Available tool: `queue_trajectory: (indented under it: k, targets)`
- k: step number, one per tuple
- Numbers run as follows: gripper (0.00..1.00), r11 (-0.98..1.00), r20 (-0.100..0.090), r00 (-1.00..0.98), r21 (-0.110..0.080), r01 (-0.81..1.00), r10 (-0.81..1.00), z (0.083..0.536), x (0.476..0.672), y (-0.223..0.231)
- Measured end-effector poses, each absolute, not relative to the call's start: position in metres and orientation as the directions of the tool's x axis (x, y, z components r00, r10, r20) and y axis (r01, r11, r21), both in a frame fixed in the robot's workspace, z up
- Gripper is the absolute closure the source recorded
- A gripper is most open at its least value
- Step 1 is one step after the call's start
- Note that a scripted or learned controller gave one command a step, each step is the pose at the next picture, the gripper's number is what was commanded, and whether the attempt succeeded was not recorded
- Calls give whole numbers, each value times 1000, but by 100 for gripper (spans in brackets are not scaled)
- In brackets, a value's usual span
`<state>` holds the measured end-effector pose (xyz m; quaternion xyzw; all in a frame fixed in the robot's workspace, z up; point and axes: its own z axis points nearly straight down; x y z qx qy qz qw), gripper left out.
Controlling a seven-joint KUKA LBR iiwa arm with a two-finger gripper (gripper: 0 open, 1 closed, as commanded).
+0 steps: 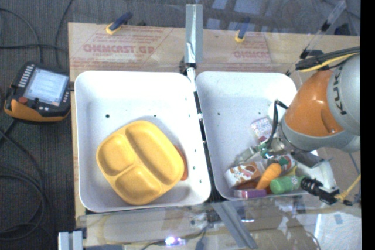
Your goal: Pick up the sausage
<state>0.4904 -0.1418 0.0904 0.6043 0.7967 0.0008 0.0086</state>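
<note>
A reddish-orange sliver [184,168] peeks out from under the right edge of the yellow divided plate [140,162] in the left bin [94,91]; it may be the sausage, with most of it hidden. My gripper [272,148] is low over the right bin [234,96], under the orange wrist band [310,109], just above a pile of small items. Nothing can be seen held in it.
The pile in the right bin's front right corner holds an orange carrot [269,174], a green item [285,184], a printed packet [245,172], a pink strip [252,192] and a white packet [261,125]. A teach pendant [38,92] lies left of the bench.
</note>
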Motion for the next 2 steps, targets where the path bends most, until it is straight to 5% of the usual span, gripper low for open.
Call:
queue_trajectory:
  k: [1,2]
  targets:
    - [0,417,0,-417,-1,909,909,117,484,-101]
    - [0,509,0,-509,0,860,860,183,499,-66]
